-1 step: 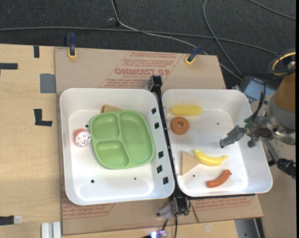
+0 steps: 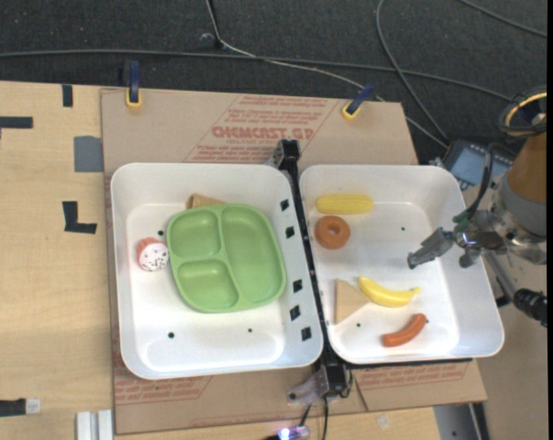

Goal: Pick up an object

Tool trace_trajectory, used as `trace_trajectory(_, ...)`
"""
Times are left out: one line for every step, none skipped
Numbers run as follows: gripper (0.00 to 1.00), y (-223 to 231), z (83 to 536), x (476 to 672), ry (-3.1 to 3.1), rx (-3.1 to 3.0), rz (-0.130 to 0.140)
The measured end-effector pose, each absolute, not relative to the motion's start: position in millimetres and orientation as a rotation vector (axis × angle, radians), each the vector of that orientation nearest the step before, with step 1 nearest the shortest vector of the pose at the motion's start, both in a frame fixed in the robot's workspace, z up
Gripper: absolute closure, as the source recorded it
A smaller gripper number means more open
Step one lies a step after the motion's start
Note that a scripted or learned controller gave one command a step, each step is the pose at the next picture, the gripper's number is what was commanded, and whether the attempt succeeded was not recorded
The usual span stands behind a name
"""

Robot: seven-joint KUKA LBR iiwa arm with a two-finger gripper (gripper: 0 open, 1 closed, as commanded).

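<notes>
White plastic, both bins, side by side on a cardboard sheet (image 2: 258,126) with red print, clamped at its far edge by two blue-and-yellow clips; from my remote seat I log the left bin (image 2: 129,328) as holding a green divided plate (image 2: 226,256) with three compartments, a tan wedge (image 2: 201,202) poking out from under its far edge, and a small white ball with red marks (image 2: 151,256) just beside the plate's left rim; the right bin (image 2: 441,186) carries the candidates for the pick: a yellow corn cob (image 2: 344,204) near the far wall, an orange doughnut ring (image 2: 332,232) just in front of it, a banana (image 2: 388,291) toward the middle, a pale triangular wedge (image 2: 347,301) touching the banana's left end, and a red sausage (image 2: 404,330) near the front wall, lying aslant; the gripper (image 2: 438,246) sits over the right side of that bin, reaching in from the right, apart from every object, the banana being the nearest below and to its left; I see one dark finger pointing left and down but I cannot tell whether the fingers are spread or pressed together; nothing is visible between them; black cables trail across the dark floor behind the bench.
</notes>
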State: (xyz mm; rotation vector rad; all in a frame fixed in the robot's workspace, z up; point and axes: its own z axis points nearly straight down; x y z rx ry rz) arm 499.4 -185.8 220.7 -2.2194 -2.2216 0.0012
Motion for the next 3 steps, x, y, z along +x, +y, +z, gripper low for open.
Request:
trace_trajectory(0.0,-195.2,164.8,501.2,-2.218,-2.219,0.006)
trace_trajectory(0.0,-192.3,120.8,497.6,-2.218,-2.218,0.005)
trace_trajectory(0.0,-191.1,90.0,501.1,-2.222,-2.217,-0.01)
